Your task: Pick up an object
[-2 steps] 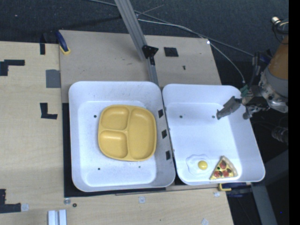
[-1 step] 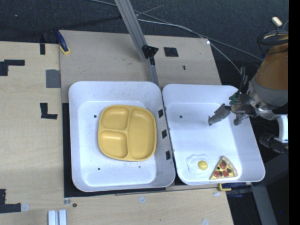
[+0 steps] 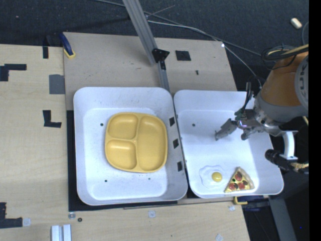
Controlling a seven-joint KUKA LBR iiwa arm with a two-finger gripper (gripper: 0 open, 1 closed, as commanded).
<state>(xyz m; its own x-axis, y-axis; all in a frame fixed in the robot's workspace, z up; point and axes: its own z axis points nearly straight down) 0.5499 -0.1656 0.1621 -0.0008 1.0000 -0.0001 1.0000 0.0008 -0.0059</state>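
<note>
While the gripper [image 3: 226, 130] hangs over the R bin [image 3: 200, 102], whether its claw is open can't be told; nothing visible in it. Fried-egg toy [image 3: 212, 175] & pizza-slice toy [image 3: 239, 180] lie near the front edge. L bin [image 3: 88, 104]: yellow divided plate [image 3: 136, 142].

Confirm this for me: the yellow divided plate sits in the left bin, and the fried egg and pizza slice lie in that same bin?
Not quite. The camera view shows the yellow divided plate in the left bin, but the fried egg and pizza slice lie in the right bin.
</note>
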